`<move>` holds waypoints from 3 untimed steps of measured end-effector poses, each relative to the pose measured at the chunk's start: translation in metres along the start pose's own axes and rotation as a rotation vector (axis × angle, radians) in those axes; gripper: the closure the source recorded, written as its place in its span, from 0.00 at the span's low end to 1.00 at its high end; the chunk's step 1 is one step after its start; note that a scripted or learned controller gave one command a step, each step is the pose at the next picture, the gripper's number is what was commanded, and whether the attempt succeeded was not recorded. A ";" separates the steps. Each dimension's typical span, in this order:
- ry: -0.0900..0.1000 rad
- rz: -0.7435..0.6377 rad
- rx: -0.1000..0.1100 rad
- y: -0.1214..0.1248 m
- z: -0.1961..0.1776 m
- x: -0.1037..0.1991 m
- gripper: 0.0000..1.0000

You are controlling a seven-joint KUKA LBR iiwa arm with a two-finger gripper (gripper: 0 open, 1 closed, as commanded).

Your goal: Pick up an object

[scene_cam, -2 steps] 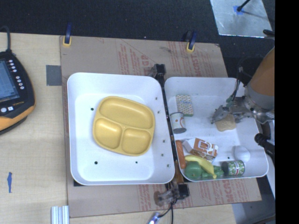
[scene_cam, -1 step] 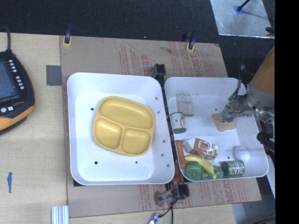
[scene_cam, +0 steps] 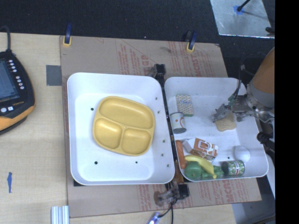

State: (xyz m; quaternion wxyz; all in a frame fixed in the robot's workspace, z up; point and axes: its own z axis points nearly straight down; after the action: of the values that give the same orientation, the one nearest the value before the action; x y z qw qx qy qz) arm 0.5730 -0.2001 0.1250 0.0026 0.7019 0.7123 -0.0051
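Observation:
My gripper (scene_cam: 230, 115) hangs over the right part of the right bin (scene_cam: 205, 85), its grey fingers (scene_cam: 219, 114) spread open. A small tan block (scene_cam: 226, 124) lies on the bin floor just below the fingertips, touching or nearly touching them; it does not look lifted. Other items in this bin are a checkered pad (scene_cam: 184, 104), a small tin (scene_cam: 177, 122), an orange-and-white carton (scene_cam: 204, 148), a carrot (scene_cam: 180, 151), a banana (scene_cam: 202, 164), a green pepper (scene_cam: 193, 172), a green can (scene_cam: 233, 168) and a white lump (scene_cam: 241, 153).
The left bin (scene_cam: 79, 167) holds a yellow divided plate (scene_cam: 124, 125). A teach pendant (scene_cam: 11, 90) lies on the bench at far left. The arm's orange band (scene_cam: 265, 76) stands over the right bin's right wall. Clamps (scene_cam: 190, 41) pin the cardboard at the back.

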 end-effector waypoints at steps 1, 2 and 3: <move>0.009 0.009 -0.002 -0.008 0.032 0.000 0.00; 0.007 0.009 -0.002 -0.007 0.021 -0.002 1.00; 0.012 0.011 -0.002 0.072 0.016 0.033 1.00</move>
State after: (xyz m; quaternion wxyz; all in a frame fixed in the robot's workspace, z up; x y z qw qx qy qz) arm 0.6442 -0.1659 0.1085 -0.0011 0.7058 0.7084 -0.0002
